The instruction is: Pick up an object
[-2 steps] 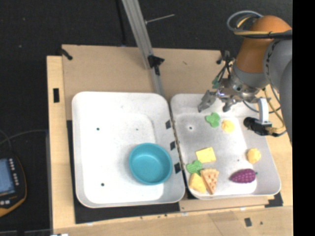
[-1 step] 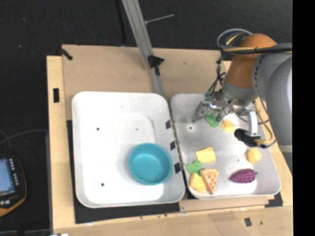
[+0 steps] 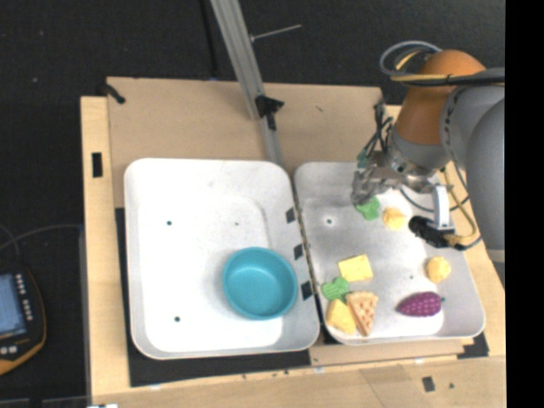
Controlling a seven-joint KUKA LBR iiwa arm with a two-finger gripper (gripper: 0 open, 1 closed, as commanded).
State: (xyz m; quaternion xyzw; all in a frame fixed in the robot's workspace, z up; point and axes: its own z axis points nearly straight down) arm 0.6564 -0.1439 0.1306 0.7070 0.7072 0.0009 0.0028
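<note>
Fingers (image 3: 367,195) hang low over the upper middle of the right bin (image 3: 336,195), tips right at a small green piece (image 3: 369,208); whether they are spread or pinched on it, I cannot tell, since wrist and cabling crowd that spot.

Green piece: looks like a small toy food item, probably light, stiff plastic, smooth enough to slip. Best taken across its narrow sides, squarely, so it does not squirt out. Its shape is hard to read, as its top edge is tucked under the fingertips.

Just right of it sits a small yellow lump (image 3: 393,218). Lower in the same bin: a yellow block (image 3: 355,268), a second green piece (image 3: 335,289) touching the bin's left wall, a pizza-slice toy (image 3: 363,311) with another yellow piece (image 3: 341,316) against it, a purple grape cluster (image 3: 420,304), and a round yellow item (image 3: 438,269) toward the right. All seem light, rigid toys.

Left bin (image 3: 187,202) holds a blue bowl (image 3: 258,282) at its lower right.

Arm (image 3: 442,117) enters from the upper right, its body running off the frame. A dark fitting (image 3: 429,229) and wires beside the wrist are unclear. Tabletop (image 3: 170,117) lies under both bins.
</note>
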